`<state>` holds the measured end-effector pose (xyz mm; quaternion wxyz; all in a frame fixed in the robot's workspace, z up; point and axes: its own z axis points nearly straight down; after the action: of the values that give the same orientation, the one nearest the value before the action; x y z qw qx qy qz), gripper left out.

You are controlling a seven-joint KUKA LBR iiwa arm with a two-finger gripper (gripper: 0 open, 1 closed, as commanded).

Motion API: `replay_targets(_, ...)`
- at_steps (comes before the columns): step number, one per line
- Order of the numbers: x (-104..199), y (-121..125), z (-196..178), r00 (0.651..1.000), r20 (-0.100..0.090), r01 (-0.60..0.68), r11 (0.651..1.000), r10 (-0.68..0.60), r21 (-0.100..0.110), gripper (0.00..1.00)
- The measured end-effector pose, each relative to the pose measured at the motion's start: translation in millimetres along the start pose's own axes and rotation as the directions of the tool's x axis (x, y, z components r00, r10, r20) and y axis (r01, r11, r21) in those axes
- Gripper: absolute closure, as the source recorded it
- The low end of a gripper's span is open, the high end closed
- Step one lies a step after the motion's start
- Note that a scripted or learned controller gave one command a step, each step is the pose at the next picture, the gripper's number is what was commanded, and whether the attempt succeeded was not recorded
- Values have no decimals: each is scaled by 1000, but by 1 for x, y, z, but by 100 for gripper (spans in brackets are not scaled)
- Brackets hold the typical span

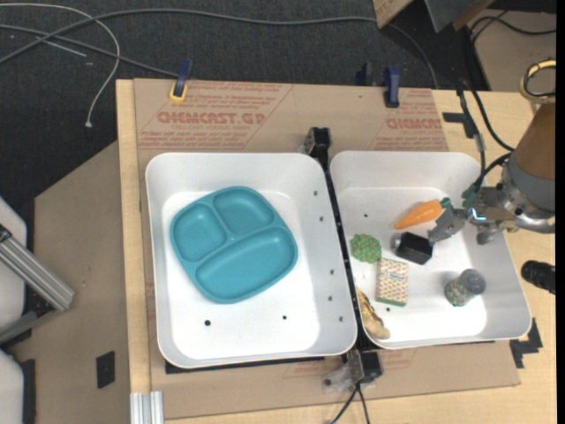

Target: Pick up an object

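we see the arm's jaws (455, 219) low in the right bin (494, 321), near its right wall, just beside the orange carrot (418, 214) and the small black block (413, 248); whether they are released or clenched we cannot tell. nothing shows between them. a green lump (365, 247), a patterned packet (392, 282), a grey-green ball (463, 287) and a yellowish piece (372, 316) lie nearby; the left bin (177, 325) carries a blue divided plate (233, 243). we judge the carrot the nearest target: we would centre over its middle, align across its narrow width, and descend straight, clear of the block
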<state>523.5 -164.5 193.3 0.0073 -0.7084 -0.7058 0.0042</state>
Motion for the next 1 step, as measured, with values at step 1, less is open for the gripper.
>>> replay_targets(1,1,3,-8,1000,3,4,1000,-4,-15,0)
